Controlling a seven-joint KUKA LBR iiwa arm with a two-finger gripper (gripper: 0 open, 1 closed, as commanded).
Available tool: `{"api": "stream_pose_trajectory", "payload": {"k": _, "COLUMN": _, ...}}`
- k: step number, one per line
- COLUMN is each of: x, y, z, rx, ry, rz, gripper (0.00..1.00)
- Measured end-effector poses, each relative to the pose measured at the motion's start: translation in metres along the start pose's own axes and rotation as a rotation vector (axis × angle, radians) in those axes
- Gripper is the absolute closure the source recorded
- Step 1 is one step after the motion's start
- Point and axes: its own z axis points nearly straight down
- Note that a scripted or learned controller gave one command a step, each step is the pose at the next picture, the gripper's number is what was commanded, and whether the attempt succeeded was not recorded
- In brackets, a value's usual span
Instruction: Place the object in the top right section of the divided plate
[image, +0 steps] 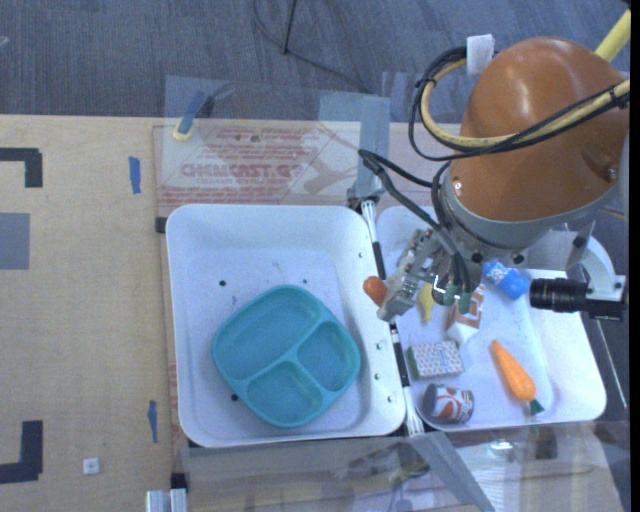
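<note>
i see the gripper (405, 292) low over the rim between the bins, right of the divided plate (286, 355); finger state i cannot tell. a small orange object (374, 289) sits at that rim, just beside it. plate lies flat in left bin (200, 260), open floor around. carrot (514, 373) far right.

Faint red lettering on the clear sheet (258, 165) behind the bins is unreadable.
</note>
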Motion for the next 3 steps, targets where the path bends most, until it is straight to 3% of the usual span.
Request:
{"api": "stream_pose_trajectory", "payload": {"k": 1, "x": -0.002, "y": 0.001, "z": -0.008, "rx": 0.001, "ry": 0.002, "rz": 0.001, "gripper": 1.00}}
{"api": "stream_pose_trajectory", "payload": {"k": 2, "x": -0.005, "y": -0.010, "z": -0.051, "rx": 0.000, "ry": -0.001, "rz": -0.092, "gripper": 1.00}}
{"api": "stream_pose_trajectory", "payload": {"k": 3, "x": 0.004, "y": 0.009, "z": -0.089, "rx": -0.001, "ry": -0.001, "rz": -0.153, "gripper": 1.00}}
